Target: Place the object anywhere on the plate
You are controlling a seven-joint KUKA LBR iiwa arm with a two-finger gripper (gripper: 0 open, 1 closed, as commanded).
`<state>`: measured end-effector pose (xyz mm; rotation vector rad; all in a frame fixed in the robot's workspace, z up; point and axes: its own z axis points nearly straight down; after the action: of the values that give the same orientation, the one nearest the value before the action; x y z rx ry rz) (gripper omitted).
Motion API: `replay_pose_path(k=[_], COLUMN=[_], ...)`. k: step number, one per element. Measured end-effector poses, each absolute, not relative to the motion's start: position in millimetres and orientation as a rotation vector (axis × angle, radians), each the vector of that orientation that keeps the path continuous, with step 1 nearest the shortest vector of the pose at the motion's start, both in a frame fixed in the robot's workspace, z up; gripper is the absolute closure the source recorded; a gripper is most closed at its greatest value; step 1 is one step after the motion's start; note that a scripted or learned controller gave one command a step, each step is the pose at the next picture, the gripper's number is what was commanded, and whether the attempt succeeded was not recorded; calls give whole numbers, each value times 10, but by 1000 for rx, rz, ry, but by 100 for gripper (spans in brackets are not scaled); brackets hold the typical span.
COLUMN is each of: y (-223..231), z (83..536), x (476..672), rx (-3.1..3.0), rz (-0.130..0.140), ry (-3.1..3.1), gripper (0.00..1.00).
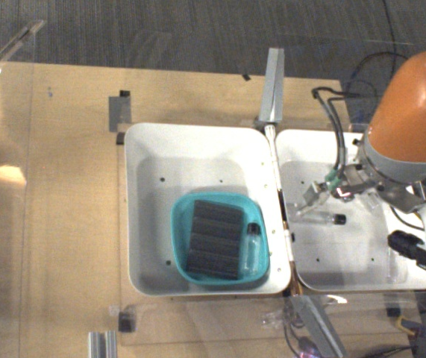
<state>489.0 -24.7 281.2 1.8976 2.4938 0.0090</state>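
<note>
Jaws of the gripper [324, 191] seem to stand apart with nothing between them, low over the right bin [362, 271] near its left wall. On the teal plate [184, 222] in the left bin [147, 200] already lies a dark ribbed block [214, 239] — its long axis runs from top to bottom of the view, a little tilted — and a small clear object [253, 246] lies just beside its right edge. Both lie to the left of the jaws, across the divider between the bins; no writing or label is readable.
</note>
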Motion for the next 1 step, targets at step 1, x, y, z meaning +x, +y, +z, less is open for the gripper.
replay_pose_path(k=[1], y=[-884], z=[4277], x=[4890], rx=[1982], rz=[12], ry=[2421], gripper=[0])
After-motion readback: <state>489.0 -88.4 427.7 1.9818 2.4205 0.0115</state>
